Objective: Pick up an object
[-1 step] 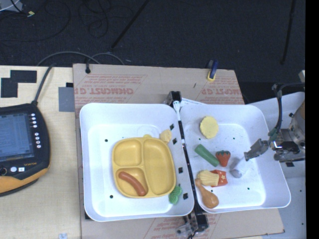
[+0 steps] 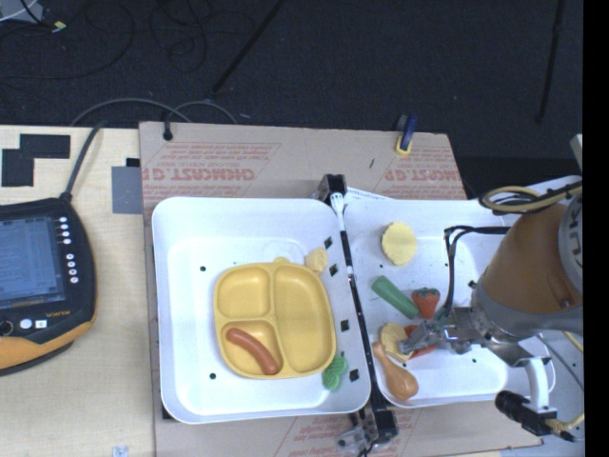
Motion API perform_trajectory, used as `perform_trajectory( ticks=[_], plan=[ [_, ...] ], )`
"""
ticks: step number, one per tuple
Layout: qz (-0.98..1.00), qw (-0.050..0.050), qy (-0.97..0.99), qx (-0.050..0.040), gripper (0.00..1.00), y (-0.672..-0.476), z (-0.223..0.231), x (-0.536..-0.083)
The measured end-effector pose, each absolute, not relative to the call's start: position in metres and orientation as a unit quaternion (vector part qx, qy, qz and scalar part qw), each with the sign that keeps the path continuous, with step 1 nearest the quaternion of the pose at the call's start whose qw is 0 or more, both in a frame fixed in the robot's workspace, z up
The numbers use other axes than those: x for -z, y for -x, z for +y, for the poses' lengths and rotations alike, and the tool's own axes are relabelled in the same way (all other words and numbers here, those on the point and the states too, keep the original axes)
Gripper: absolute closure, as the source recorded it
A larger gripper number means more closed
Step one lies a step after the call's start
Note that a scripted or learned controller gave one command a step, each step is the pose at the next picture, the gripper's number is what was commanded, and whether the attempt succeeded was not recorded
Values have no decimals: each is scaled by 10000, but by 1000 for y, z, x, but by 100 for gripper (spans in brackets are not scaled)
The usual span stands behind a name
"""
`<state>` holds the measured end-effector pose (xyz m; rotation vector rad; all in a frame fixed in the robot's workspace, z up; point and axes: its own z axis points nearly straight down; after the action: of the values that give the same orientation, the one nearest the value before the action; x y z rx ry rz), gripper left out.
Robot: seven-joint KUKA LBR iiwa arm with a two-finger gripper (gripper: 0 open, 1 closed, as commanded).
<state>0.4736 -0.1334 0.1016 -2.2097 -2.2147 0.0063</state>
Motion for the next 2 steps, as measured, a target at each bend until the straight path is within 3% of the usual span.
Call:
perform_trajectory(
  ticks=[1, 2],
  plan=[
    [-7080, -28, 7062, 15, 0, -523, -87, -90],
    [-7069, 19, 7073, -10, 0, -474, -82, -87]
  ],
)
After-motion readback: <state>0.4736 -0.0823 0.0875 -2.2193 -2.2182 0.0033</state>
